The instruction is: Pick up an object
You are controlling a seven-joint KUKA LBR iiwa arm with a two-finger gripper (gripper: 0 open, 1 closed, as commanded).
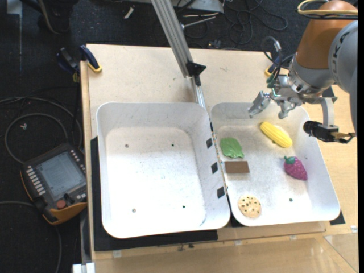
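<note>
Hovering: gripper (271,104) above the right bin (318,206), fingers spread, nothing in them
Closest: corn (276,135), looks light, stiff, slick plastic
Grab spot: probably across its narrow middle

The setting is a robotics laboratory: a teach pendant (56,181) lies on dark carpet, loose cables (239,16) trail behind the wooden bench (142,73), and an aluminium camera mast (170,27) rises above.
</note>
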